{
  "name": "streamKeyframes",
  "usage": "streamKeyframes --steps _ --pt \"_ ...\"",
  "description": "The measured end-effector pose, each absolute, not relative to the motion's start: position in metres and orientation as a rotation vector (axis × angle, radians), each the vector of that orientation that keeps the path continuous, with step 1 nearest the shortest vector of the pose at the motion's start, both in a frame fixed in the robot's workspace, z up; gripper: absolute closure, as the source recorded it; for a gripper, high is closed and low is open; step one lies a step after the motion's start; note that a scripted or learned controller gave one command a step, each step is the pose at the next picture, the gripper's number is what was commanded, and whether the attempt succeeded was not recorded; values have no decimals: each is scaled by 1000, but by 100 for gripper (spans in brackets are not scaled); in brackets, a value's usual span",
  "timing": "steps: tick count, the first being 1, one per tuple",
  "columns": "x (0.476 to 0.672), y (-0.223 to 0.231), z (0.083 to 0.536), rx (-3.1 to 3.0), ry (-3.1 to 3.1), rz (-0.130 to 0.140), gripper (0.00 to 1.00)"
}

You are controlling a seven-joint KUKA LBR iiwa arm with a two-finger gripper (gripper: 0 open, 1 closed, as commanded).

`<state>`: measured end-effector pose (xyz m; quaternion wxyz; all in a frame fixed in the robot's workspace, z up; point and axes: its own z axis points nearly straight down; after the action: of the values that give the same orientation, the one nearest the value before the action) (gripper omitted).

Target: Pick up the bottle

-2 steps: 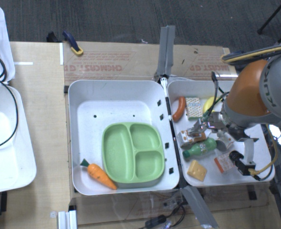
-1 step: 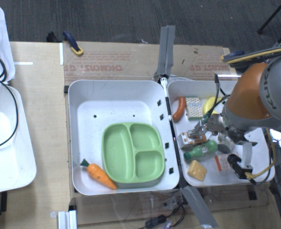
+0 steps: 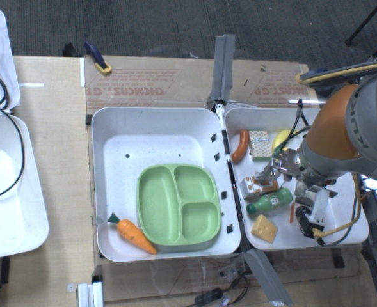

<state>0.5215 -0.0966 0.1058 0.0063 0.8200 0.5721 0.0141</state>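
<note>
Nearest the camera in the left bin [image 3: 105, 171] lie one toy carrot [image 3: 134, 235] and one green three-compartment plate [image 3: 179, 204]. In the right bin [image 3: 361, 226], one yellow cheese wedge [image 3: 264, 228] sits at the near edge, and just beyond it one green bottle [image 3: 269, 201] lies on its side. One brown-and-white packet [image 3: 260, 184] rests beside the bottle's far side. Farther back are one sausage [image 3: 240, 146], one speckled card [image 3: 260, 144] and one yellow banana-like piece [image 3: 281, 139]. The claw [image 3: 279, 167] hangs just beyond the bottle and over the packet, close to the bottle but with nothing seen between its fingers; how far they are spread cannot be told. One grey arm with an orange band [image 3: 338, 133] reaches in across the tabletop [image 3: 54, 114] from the right.
</note>
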Motion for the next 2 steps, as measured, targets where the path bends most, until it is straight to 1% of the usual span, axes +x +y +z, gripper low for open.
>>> streamKeyframes --steps 1,2 --pt "559 -93 106 2636 1672 40 0" --pt "530 -97 106 2690 1581 47 0"
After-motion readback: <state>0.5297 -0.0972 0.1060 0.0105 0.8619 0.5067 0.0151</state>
